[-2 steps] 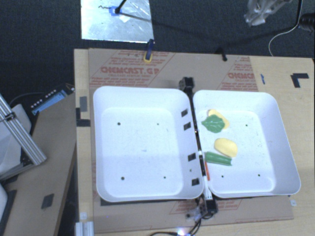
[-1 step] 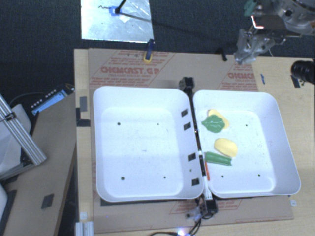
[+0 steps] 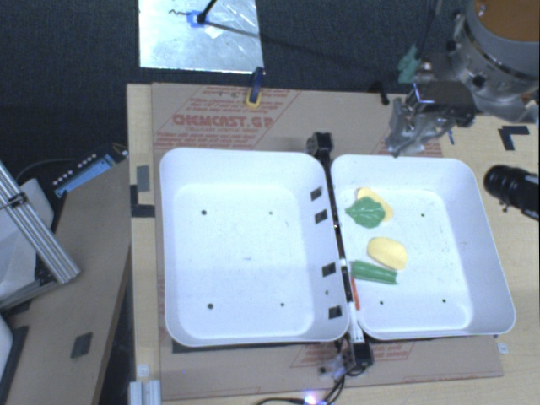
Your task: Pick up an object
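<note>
Four small objects are lying in the right bin (image 3: 472, 226), gathered in its left half, close to the wall it shares with the left bin; a green leaf-shaped piece (image 3: 366, 214) is sitting farthest back, overlapping a pale yellow piece (image 3: 372, 198) that is peeking out behind it on the far side; nearer, a rounded yellow lump (image 3: 387, 251) is resting flat on the bin floor, apart from the leaf; a long green pod-like piece (image 3: 373, 272) is lying just on its near side, touching or almost touching it, and stretching left to right at a slight slant.
</note>
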Robot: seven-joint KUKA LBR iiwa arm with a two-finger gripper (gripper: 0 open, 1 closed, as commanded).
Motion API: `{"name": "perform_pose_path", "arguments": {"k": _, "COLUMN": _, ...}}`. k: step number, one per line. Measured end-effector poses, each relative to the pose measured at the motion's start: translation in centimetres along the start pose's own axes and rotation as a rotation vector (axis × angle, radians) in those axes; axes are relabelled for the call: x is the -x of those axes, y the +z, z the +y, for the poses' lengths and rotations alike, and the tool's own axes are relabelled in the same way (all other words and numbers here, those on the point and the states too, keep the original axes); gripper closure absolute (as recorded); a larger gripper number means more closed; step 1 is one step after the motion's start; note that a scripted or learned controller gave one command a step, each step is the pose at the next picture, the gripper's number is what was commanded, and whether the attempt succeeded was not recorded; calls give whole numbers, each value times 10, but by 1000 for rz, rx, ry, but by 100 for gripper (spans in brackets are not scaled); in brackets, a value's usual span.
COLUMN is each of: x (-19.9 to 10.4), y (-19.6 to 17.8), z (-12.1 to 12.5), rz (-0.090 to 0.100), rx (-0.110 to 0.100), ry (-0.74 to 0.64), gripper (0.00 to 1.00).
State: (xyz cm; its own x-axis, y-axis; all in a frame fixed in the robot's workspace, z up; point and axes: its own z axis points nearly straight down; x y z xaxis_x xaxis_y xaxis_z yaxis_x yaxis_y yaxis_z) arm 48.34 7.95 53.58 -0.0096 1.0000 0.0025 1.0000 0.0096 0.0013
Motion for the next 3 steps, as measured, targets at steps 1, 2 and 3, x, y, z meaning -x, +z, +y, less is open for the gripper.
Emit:
{"name": "perform_pose_path", "arguments": {"k": 1, "x": -35, "y": 1, "z": 3, "rz": 0, "rx": 1, "ry": 2, "gripper": 100}}
{"name": "perform_pose_path", "arguments": {"k": 2, "x": -74, "y": 1, "z": 10, "rz": 0, "rx": 1, "ry": 2, "gripper": 100}}
{"name": "perform_pose_path", "arguments": {"k": 3, "x": -114, "y": 1, "z": 10, "rz": 0, "rx": 1, "ry": 2, "gripper": 100}}
